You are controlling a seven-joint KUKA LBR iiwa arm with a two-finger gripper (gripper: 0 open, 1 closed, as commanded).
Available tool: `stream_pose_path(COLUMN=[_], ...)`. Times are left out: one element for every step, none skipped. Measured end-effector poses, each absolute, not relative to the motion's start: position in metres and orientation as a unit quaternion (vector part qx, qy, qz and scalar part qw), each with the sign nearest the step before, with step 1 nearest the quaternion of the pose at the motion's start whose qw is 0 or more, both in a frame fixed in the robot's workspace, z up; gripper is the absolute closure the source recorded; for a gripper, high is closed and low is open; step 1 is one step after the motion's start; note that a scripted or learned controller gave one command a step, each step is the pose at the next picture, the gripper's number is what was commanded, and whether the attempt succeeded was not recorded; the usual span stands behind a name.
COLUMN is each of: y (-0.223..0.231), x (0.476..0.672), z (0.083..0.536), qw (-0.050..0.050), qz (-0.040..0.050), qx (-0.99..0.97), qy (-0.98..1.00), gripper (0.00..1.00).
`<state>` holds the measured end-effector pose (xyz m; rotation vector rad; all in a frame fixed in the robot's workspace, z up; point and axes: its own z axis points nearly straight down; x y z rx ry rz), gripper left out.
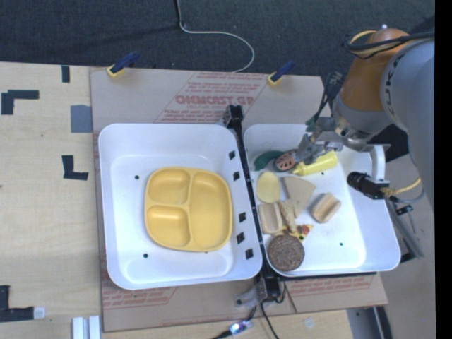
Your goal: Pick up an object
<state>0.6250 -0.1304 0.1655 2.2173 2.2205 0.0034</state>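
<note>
One yellow divided plate lies in the left bin. The right bin holds about eight small items. The gripper hangs above one yellow piece; its state cannot be told.

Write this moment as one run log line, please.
arm: over right bin | gripper: above yellow toy, grasp unclear | left bin: yellow tray

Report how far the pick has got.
Done: the end effector has reached the right bin and sits low over the yellow piece. In hand: nothing visibly between its fingers. Left: grasp and lift; the toy foods all lie in the bin.
</note>
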Motion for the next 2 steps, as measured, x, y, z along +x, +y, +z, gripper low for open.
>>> stream_pose_path(y=[-0.130, -0.083], x=[0.626, 0.638], z=[0.219, 0.216], qw=[0.002, -0.001], qz=[0.0010, 0.0002], qx=[0.707, 0.705], qy=[0.708, 0.709], gripper=[1.00, 1.00])
